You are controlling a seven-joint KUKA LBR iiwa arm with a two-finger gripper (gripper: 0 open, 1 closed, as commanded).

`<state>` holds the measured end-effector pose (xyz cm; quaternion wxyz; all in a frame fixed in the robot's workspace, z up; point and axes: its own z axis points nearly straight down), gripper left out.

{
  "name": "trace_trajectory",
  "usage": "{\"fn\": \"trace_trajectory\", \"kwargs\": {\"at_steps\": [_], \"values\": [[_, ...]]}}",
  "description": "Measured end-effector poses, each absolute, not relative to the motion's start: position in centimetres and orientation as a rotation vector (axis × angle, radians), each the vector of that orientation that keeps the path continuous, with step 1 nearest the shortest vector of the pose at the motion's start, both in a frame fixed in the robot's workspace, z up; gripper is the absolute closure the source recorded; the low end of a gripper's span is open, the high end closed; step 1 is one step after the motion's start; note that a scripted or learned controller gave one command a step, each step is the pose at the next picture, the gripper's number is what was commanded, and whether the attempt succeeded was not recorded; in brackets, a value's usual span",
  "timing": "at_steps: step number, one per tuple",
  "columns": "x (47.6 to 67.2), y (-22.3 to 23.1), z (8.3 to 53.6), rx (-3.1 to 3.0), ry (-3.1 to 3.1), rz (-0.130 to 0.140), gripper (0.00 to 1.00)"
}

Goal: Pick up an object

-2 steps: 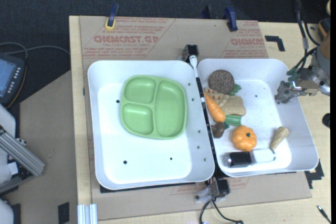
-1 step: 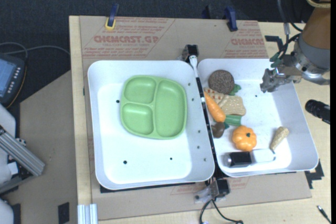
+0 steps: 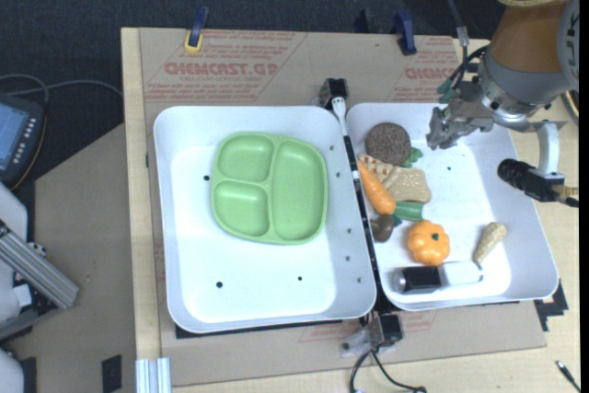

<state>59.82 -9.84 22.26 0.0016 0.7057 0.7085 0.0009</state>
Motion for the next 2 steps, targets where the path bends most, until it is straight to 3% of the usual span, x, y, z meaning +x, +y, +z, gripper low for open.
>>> {"fn": "trace_trajectory", "kwargs": {"at_steps": [1, 2], "values": [[62.75, -6.57, 21.87, 2.214, 2.224, 0.004, 1.00], [62.38, -6.69, 21.80, 2.221, 2.222, -0.001, 1.00]]}}
